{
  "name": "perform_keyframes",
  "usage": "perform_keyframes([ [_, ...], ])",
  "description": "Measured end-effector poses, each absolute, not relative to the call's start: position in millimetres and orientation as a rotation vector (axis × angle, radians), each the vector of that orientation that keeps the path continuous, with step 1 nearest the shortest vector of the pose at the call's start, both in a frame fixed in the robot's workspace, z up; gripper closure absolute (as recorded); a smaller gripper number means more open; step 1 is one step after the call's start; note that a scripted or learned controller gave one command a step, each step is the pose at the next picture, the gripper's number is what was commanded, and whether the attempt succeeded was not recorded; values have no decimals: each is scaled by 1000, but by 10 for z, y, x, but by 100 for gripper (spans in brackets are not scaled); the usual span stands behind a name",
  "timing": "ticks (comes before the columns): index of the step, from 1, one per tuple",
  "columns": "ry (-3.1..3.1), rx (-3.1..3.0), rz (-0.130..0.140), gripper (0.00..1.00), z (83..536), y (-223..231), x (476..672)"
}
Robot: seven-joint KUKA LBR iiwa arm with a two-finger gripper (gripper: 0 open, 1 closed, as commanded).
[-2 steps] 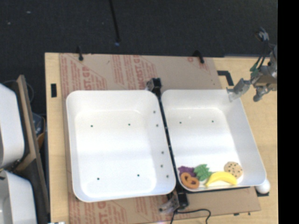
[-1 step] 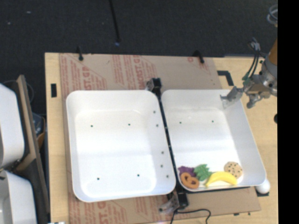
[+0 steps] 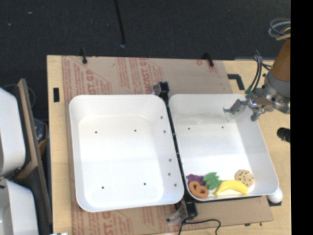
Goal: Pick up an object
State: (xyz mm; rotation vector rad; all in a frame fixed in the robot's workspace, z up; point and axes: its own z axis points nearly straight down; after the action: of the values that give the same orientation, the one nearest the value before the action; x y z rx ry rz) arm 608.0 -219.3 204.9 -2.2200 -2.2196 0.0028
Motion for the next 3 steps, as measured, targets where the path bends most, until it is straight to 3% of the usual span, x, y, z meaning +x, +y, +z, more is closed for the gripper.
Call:
perform_keyframes([
  [1, -2217, -2220, 4, 0, 1436, -2227, 6022],
  [2, -2222, -2225, -1, 100, 1577, -2237, 6039],
  [3, -2225, -2225, -4, 100, 2128, -2237, 6147],
])
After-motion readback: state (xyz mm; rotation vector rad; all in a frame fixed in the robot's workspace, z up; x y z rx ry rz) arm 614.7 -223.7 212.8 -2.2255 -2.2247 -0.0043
